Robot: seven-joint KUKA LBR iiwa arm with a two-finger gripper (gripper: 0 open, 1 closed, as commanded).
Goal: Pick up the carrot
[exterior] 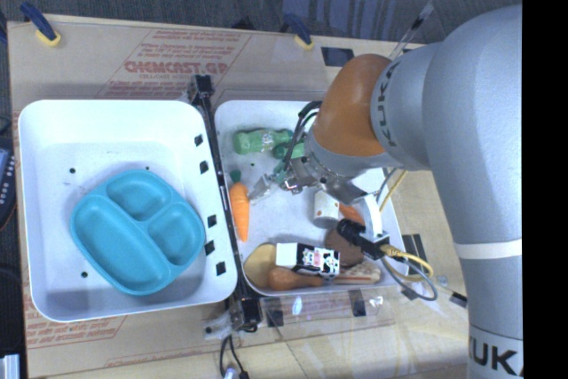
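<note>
The carrot (240,209) is small and orange and lies lengthwise against the left wall of the right bin (232,122). My gripper (266,184) hangs just to the right of the carrot's upper end, low over the bin floor. It reaches out from the orange-banded wrist (348,122). Nothing shows the carrot lifted; it rests on the bin floor.
A green bottle (263,140) lies at the back of the right bin. A white and orange piece (326,208), a black and white box (311,258) and a tan wooden item (271,273) crowd the front. The left bin (53,138) holds a blue divided plate (138,231).
</note>
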